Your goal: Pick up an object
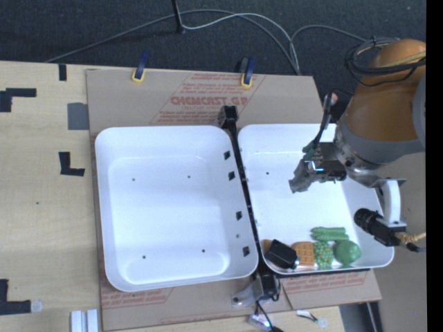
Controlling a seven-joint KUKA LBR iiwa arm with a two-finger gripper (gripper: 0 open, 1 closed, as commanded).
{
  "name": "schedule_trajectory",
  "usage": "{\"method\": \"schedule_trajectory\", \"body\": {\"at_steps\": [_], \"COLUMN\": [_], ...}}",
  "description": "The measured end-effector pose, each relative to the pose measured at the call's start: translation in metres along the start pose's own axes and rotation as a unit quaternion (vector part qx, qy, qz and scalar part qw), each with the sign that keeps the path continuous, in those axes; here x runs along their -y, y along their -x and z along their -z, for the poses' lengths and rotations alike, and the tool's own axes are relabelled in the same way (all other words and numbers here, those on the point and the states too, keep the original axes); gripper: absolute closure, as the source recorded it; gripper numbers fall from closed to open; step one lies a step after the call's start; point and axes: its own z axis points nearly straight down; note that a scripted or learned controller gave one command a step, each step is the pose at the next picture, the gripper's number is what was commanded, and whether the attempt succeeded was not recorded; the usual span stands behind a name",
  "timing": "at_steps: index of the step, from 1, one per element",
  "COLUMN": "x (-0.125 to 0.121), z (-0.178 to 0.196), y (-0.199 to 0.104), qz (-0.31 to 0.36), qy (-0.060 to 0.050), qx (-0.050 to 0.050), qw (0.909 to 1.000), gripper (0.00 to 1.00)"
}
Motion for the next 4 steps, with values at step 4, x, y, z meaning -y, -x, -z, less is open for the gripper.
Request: {"method": "schedule_trajectory", "body": {"at_steps": [4], "x": [-0.037], "z": [0.013], "y": [-0.052], "qz": [0.0], "qy": [-0.005], "qx": [0.001], "qw": [1.0], "gripper": [1.0]}}
